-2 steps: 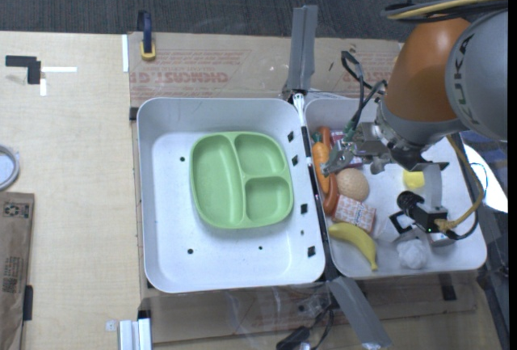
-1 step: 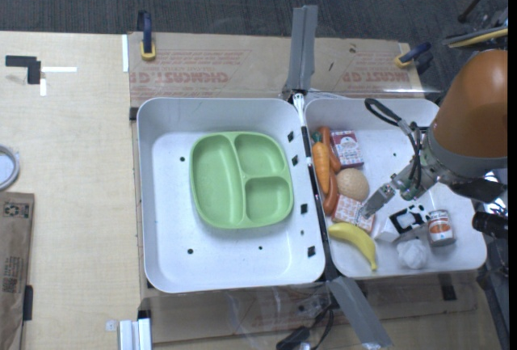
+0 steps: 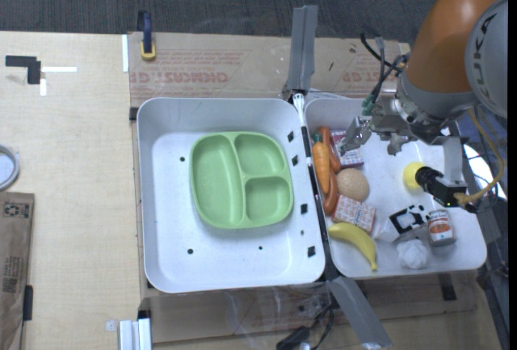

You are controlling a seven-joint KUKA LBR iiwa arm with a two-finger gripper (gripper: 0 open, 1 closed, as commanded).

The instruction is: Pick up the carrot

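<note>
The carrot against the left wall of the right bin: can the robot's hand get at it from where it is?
Probably yes. The carrot lies on top, uncovered from above, and the hand hangs just to its right. The bin wall on one side and a red packet on the other leave little room.

Two bins side by side, tray in one, food in the other
The green three-compartment plastic tray (image 3: pixel 241 179) lies in the left shallow white bin (image 3: pixel 157 203); in the right shallow white bin (image 3: pixel 468 255) the long orange carrot (image 3: pixel 322 165) hugs the 9 o'clock wall, the curved yellow banana (image 3: pixel 355 238) towards 7 o'clock, the round tan egg-shaped ball (image 3: pixel 352 184) between them
</note>
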